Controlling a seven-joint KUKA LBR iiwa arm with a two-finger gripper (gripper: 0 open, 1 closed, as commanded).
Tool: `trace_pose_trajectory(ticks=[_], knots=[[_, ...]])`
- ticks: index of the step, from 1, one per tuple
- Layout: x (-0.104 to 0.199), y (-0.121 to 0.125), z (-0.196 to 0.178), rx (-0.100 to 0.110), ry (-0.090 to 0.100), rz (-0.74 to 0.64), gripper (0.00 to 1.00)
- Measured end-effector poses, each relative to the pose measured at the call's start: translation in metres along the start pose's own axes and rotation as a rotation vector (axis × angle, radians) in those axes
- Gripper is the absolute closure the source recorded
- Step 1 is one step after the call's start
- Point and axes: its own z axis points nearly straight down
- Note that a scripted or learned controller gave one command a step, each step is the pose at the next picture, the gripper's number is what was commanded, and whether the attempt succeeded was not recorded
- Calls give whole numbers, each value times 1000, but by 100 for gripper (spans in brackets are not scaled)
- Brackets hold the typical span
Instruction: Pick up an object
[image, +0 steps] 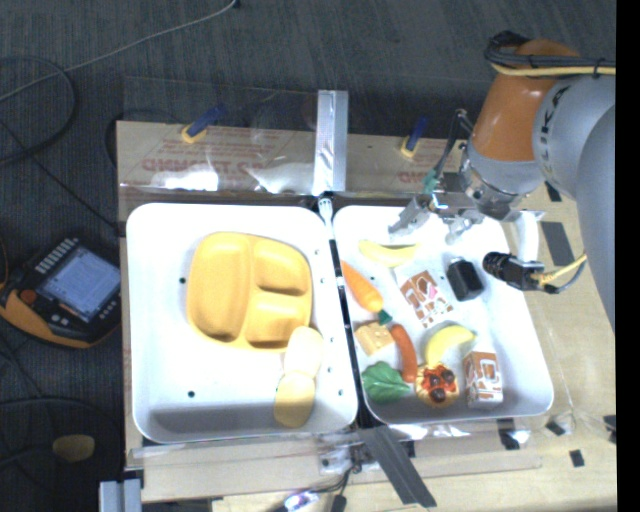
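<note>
My gripper (432, 224) hangs over the far edge of the right bin (530, 340), open, with nothing between its fingers. Just in front of it and to the left lies a yellow banana (385, 252). Nearer the camera lie an orange carrot (362, 287), a white printed card (425, 296) and a small black block (463, 279). Along the bin's front sit a red sausage (403, 347), a tan cracker piece (372, 338), a green leaf (385, 381), a yellow-green fruit (448, 343), a red berry cluster (437, 384) and a brown carton (482, 377).
The left bin (160, 330) holds a large yellow divided tray (250, 288) and a pale cream two-lobed piece (299, 376) by its front right corner. A metal strip (331, 140) stands behind the wall between the bins. A handheld pendant (70, 290) lies on the floor at left.
</note>
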Motion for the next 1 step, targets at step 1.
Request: trace_pose_trajectory(ticks=[1], knots=[[1, -20, 97, -6, -2, -62, 0]])
